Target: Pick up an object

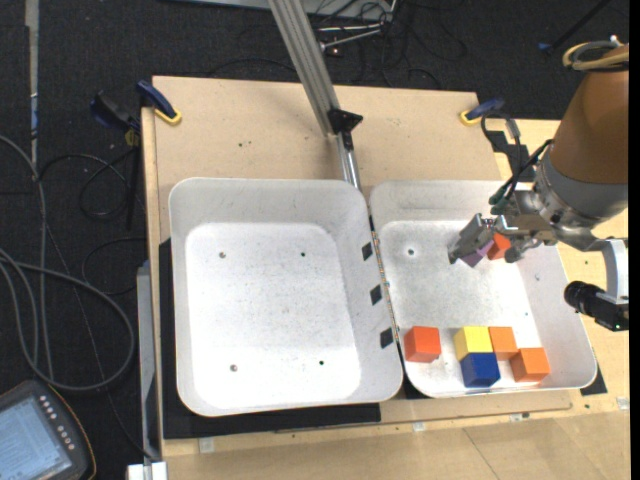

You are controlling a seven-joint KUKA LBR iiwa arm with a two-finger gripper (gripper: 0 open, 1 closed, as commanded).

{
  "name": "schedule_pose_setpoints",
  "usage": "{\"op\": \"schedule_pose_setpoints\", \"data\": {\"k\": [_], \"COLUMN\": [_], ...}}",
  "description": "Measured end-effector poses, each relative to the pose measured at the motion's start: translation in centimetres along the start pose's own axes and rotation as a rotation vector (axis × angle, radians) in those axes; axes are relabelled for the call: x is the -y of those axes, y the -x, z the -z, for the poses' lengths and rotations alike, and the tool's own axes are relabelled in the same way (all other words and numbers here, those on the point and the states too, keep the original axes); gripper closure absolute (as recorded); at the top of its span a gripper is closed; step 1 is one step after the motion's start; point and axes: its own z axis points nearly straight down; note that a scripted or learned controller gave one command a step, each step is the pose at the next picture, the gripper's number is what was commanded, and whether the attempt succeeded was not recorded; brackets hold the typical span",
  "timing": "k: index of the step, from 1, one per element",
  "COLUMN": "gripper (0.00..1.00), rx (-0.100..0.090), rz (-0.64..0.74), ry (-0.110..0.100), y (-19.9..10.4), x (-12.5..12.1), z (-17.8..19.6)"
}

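Right bin (pixel 560 298) holds the goods: orange cube (pixel 422 343) sitting alone toward the near left, then a tight little bunch just right of it, yellow cube (pixel 474 340) touching a blue cube (pixel 480 369), with a second orange cube (pixel 503 340) behind and a third orange cube (pixel 530 364) at the near right. Left bin (pixel 265 293) just speckled white, nothing worth chasing there.

Pincer (pixel 478 248) hanging over the far part of the right bin, well apart from the cube bunch, tilted down toward the left. Something purplish and a bit of orange-red tucked right at the tips, possibly a small block (pixel 484 249) pinched there, but too blurry to call. Can't tell whether open or closed, honestly.

Stuff that could go sideways from here:
- If that purple bit really is a block, looks like a corner-ish hold at a slant, so probably slips out on any quick lift or swing.
- If nothing's actually in there, going for the cluster is dicey: cubes packed touching, no room for a finger between, likely just shoves them around or wedges two at once.
- Near cubes sit close to the bin wall, so a low approach could clip the rim.
- Lone orange cube on the left looks like the safest target, free on all sides.
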Motion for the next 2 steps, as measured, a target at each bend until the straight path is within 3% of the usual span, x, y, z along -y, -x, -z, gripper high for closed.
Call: {"op": "schedule_pose_setpoints", "data": {"k": [1, 2], "gripper": [0.0, 0.0], "rx": [0.001, 0.0], "rz": [-0.002, -0.003], "ry": [0.005, -0.002], "y": [0.0, 0.1], "x": [-0.1, 0.0], "z": [0.2, -6.2]}}
